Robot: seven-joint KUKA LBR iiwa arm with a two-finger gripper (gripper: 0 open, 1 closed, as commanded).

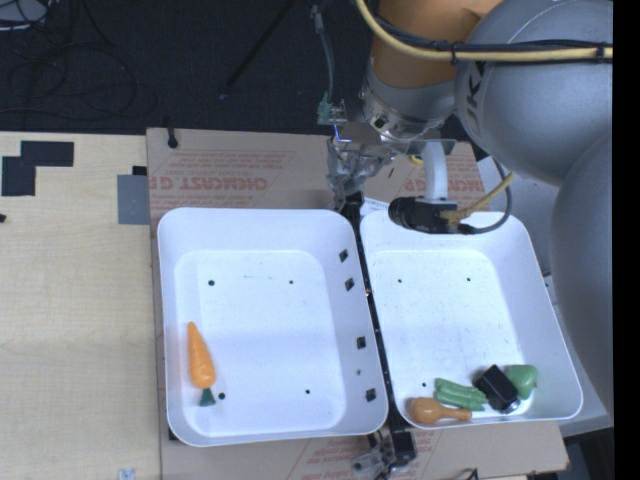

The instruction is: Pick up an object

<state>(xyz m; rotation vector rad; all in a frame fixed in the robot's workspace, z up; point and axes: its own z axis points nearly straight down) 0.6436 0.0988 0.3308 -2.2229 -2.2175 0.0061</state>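
An orange toy carrot (201, 358) with a green tip lies in the left bin (250, 238) near its front left corner. In the front right corner of the right bin (450, 278) lie a green pod (460, 394), a black block (497, 387), a green piece (522, 376) and an orange-tan gourd shape (437, 411), bunched together. My gripper (348, 180) hangs at the back of the bench, over the far end of the divide between the two bins, well away from all the objects. Nothing shows in it.
The large grey arm (540, 78) with its orange band fills the upper right and overhangs the right bin's far side. A black cable fitting (430, 214) sits at that bin's back rim. Cardboard lies under the bins, with a wooden bench top to the left.
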